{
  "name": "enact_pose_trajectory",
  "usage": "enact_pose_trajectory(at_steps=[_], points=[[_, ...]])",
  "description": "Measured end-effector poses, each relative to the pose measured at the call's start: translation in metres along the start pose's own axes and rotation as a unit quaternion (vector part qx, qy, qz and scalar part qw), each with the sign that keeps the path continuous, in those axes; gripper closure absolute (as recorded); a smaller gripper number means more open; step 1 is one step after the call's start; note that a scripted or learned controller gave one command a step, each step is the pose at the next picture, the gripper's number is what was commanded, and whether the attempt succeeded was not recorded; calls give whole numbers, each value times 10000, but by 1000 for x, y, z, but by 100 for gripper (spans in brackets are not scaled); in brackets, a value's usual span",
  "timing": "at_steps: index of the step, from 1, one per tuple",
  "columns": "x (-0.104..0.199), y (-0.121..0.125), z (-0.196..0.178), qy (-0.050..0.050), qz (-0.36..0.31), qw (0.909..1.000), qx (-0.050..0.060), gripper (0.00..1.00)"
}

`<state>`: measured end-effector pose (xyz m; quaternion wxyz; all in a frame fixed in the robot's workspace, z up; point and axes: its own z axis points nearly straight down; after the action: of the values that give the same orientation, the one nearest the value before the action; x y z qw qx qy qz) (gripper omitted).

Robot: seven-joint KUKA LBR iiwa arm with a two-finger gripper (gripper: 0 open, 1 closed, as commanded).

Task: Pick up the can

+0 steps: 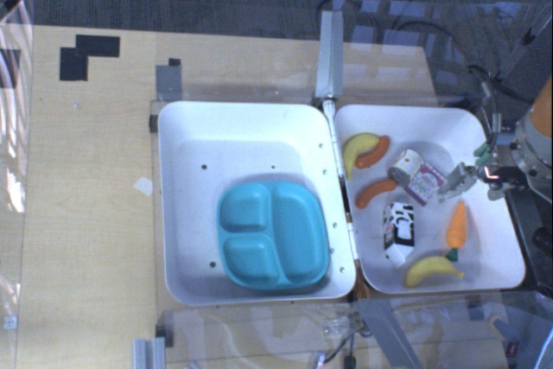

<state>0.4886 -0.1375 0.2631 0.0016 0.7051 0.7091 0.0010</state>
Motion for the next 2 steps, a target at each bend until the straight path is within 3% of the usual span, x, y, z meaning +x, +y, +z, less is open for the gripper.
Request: enact_pose_trajectory(at_steps=[1,2], points=[[12,43,127,2,399,9992,-5,0],[31,101,169,-13,822,9966,-79,0]])
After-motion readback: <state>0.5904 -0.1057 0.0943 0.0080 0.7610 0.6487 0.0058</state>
